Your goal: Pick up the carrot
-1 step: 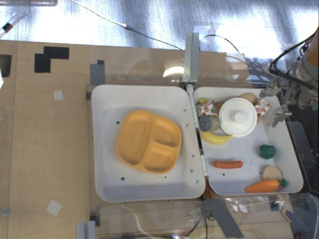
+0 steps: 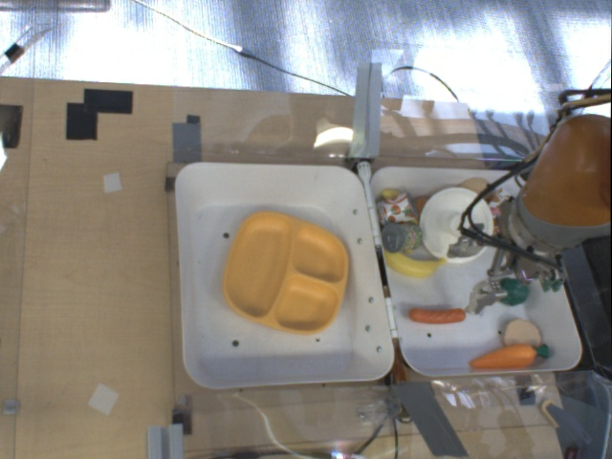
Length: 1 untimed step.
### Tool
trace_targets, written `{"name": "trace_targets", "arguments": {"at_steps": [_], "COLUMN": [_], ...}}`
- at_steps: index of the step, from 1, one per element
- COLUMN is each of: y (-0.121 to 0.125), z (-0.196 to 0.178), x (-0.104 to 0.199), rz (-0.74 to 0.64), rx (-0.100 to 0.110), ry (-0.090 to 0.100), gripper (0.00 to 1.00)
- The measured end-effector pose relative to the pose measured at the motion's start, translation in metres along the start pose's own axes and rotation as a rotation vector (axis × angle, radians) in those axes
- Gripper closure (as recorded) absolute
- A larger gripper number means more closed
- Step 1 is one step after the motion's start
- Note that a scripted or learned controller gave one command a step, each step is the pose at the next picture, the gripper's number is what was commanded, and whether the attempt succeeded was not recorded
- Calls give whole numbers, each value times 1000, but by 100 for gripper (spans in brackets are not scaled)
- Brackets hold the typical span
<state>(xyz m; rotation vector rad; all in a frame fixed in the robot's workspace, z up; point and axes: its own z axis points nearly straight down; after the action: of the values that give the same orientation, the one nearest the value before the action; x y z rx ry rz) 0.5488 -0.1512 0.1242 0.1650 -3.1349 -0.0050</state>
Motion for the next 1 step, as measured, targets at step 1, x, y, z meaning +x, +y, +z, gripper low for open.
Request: {"name": "trace_targets", "arguments": {"at_steps": [1], "y": [36], "z": [-65], "x": [25], "rz": [-49], "rx": [6], "ry": [-15], "gripper": [0]}}
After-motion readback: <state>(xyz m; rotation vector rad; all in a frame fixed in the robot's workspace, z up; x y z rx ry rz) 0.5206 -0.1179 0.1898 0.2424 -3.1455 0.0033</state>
